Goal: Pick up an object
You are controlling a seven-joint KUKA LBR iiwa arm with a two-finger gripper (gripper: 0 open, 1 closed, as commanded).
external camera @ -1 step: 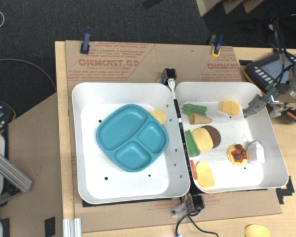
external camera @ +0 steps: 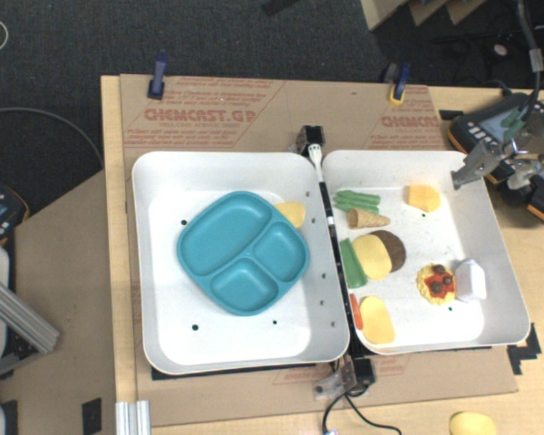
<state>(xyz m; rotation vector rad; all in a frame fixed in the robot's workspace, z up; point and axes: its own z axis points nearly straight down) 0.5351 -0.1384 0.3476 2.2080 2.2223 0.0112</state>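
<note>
The right bin (external camera: pixel 490 234) holds several toy foods. There are green beans (external camera: pixel 356 200), an orange cone (external camera: pixel 368 217) and a yellow cheese wedge (external camera: pixel 423 198). Nearer lie a yellow and brown piece (external camera: pixel 379 254), a green piece (external camera: pixel 352 263), a yellow oval piece (external camera: pixel 375 319), a red-topped tart (external camera: pixel 435 282) and a white block (external camera: pixel 470 279). My gripper (external camera: pixel 470 170) hovers at this bin's far right corner, above the rim, apart from all the food. The cheese wedge is the closest item to it.
The left bin (external camera: pixel 163 270) holds a blue compartment plate (external camera: pixel 243 252) with a small yellow piece (external camera: pixel 290 213) at its far right edge. Clamps (external camera: pixel 158 75) hold the cardboard at the back. Devices (external camera: pixel 490 127) sit off the bench at right.
</note>
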